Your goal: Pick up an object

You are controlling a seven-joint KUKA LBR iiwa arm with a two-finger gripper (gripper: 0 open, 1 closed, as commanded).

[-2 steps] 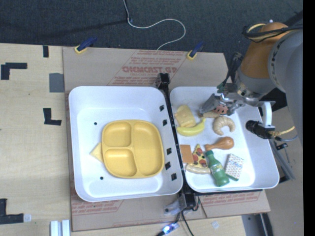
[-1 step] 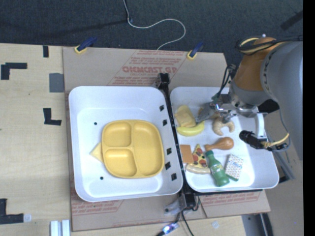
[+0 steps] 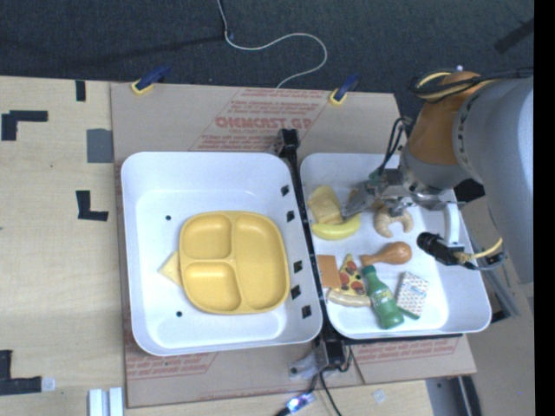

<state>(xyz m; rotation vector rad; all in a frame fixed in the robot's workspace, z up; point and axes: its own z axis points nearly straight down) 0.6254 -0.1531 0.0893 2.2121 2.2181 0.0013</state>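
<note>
Over the right bin (image 3: 473, 315), hand (image 3: 354, 204) (fingers unclear) near banana (image 3: 336, 229)

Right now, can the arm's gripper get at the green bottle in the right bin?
Probably yes. The gripper is low over the same bin, and the green bottle lies on top, wedged between the pizza slice and a small packet.

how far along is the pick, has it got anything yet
Done: the arm has reached into the right bin, and its gripper sits low by the yellow banana. In hand: nothing visibly lifted; the croissant, drumstick, pizza slice and green bottle all lie on the bin floor. Left: close on one item and raise it.
</note>
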